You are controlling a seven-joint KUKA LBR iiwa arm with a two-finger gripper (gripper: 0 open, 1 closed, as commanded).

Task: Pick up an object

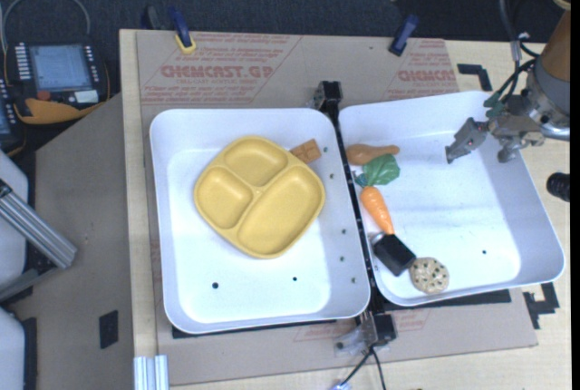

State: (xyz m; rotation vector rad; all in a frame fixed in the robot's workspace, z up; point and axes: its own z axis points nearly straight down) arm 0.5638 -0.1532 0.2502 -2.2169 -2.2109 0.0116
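Observation:
My gripper point(484, 143) hangs over the upper right part of the right bin point(471, 225), its two fingers spread apart with nothing between them. Along that bin's left side lie an orange carrot with green leaves point(376, 198), a tan piece point(370, 152) just above it, a black block point(392, 253) and a round speckled cookie point(429, 274). All of these sit well to the left of and below the gripper. In the left bin point(181, 270) rests a yellow divided plate point(260, 196) with a small brown piece point(305, 150) at its upper right edge.
The bins sit side by side on a cardboard sheet point(272, 62) held by blue clamps. A black bracket point(328, 94) stands at the top of the seam between them. A pendant with a screen point(56, 75) lies off to the far left.

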